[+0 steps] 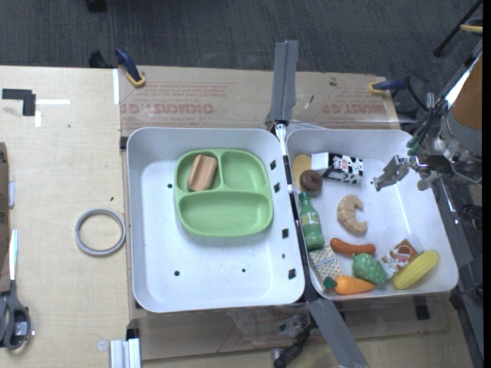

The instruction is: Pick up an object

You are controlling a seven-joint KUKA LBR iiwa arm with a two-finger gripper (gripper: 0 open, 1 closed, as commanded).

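Note:
My gripper hangs over the upper right part of the right bin, open, with nothing between its fingers. It sits to the right of a black-and-white cow-print carton and above and right of a tan croissant. Other toy foods lie in this bin: a brown donut, a green bottle, a red sausage, a green vegetable, a carrot, a corn cob and a small snack packet.
The left bin holds a green divided plate with a tan bun in its upper left section. A tape ring and scissors lie on the bench at left. A grey divider bar runs between the bins.

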